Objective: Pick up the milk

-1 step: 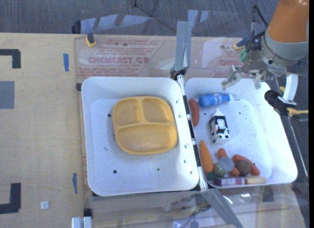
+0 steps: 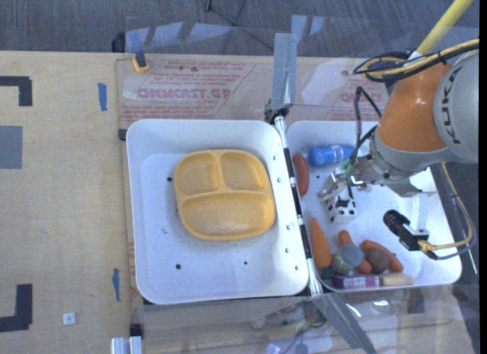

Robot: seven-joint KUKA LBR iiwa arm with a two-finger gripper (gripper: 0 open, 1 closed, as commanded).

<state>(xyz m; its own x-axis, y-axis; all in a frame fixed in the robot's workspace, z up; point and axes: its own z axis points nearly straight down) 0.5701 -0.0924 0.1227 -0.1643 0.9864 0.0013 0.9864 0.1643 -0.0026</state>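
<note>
gripper (image 2: 340,192) hovering in right bin (image 2: 441,269) | opening unclear | milk (image 2: 344,208) partly hiding beneath | wrist cropping right

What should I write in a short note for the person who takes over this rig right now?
Gripper: low in the right bin, over a small black-and-white carton, probably the milk; grip state unclear.
Left bin: yellow divided plate.
Right bin also holds a blue bottle, a carrot and other toy food.
Done: approach. Left: grasp and lift the milk.
</note>
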